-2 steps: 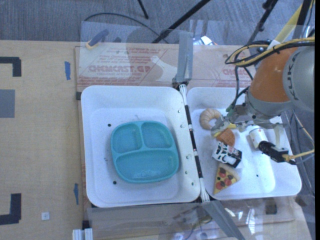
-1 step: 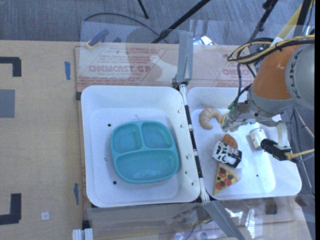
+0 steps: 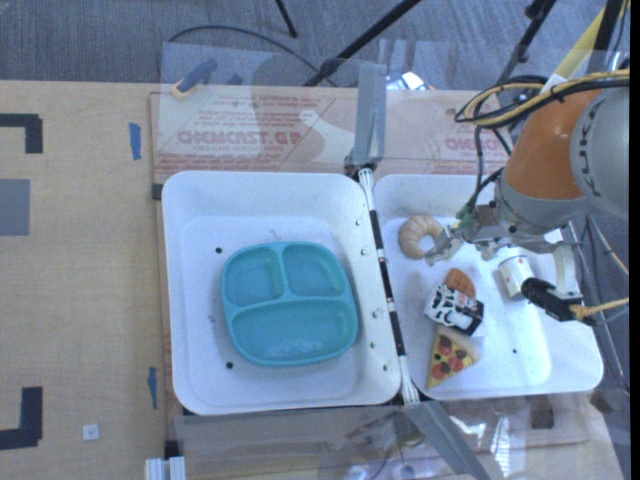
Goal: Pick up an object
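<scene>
The right bin (image 3: pixel 575 363) holds several items. A tan croissant-shaped pastry (image 3: pixel 418 235) lies at its far left. A black-and-white toy (image 3: pixel 455 311) lies mid-bin with a small orange-brown piece (image 3: pixel 462 281) touching its far side. Nearer the front is a pizza slice (image 3: pixel 450 356), and a small white cylinder (image 3: pixel 514 273) lies to the right. My gripper (image 3: pixel 448 246) hangs low over the right bin, just right of the pastry and above the orange-brown piece. Nothing shows in its grasp. The orange-banded wrist (image 3: pixel 545 158) rises behind it.
The left bin (image 3: pixel 190 218) carries a teal divided plate (image 3: pixel 288 301). A ridge (image 3: pixel 385 288) separates the two bins. Cables (image 3: pixel 575 308) trail along the right bin's right side. A clear panel (image 3: pixel 260 128) stands behind the bins.
</scene>
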Available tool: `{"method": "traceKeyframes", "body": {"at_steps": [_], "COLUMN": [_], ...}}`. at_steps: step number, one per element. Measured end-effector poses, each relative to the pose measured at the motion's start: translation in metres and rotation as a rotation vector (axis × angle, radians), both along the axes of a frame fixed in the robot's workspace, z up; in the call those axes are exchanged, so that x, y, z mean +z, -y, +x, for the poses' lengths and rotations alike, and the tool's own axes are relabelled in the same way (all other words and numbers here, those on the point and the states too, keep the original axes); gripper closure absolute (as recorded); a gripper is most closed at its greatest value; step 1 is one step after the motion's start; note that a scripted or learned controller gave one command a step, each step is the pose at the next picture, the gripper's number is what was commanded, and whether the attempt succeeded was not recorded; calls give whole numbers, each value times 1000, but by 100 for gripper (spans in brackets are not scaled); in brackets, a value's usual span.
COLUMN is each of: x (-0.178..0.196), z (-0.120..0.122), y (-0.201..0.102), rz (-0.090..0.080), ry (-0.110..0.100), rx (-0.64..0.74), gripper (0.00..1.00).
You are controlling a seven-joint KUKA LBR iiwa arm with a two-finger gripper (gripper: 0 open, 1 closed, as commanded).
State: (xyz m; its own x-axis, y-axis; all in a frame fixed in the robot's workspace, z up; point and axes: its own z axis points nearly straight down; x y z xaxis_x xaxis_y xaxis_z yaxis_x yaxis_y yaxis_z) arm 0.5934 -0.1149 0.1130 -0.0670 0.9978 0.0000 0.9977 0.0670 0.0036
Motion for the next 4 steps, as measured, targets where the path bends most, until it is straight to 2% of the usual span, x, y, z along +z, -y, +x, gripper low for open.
{"method": "traceKeyframes", "body": {"at_steps": [1,2,3,4], "x": [-22,-14,-13,-26], "z": [56,56,57,-24], "y": [-8,-7,-7,20], "rz": [-1,-3,-4,-1], "ry": [-15,-12,-7,2], "rx": [31,31,32,24], "gripper": [0,100,0,0]}}
